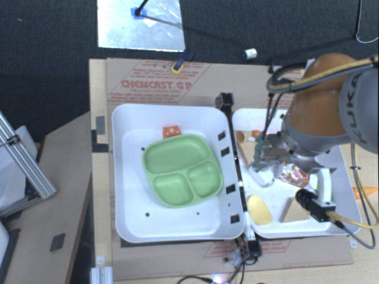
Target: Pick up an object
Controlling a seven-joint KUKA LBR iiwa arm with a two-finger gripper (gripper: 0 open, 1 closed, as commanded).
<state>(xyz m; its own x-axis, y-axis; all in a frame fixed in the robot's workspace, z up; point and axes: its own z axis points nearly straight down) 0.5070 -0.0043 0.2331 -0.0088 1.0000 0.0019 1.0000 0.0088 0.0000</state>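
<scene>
The gripper (265,169) hangs low near the right bin's (296,229) left wall; its state is unclear, apparently nothing lifted yet

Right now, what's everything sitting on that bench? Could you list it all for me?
left bin: one, white, left half of the bench.
right bin: one, white, beside it on the right.
divided plate: one, pale green, three compartments, middle of the left bin.
small block: one, orange-red, left bin, at the plate's far edge.
round piece: one, yellow, near left corner of the right bin.
flat wedge: one, tan, right bin, right of the yellow piece.
printed packet: one, red and white, right bin, partly under the arm.
end effector: one, grey, low over the right bin.
</scene>
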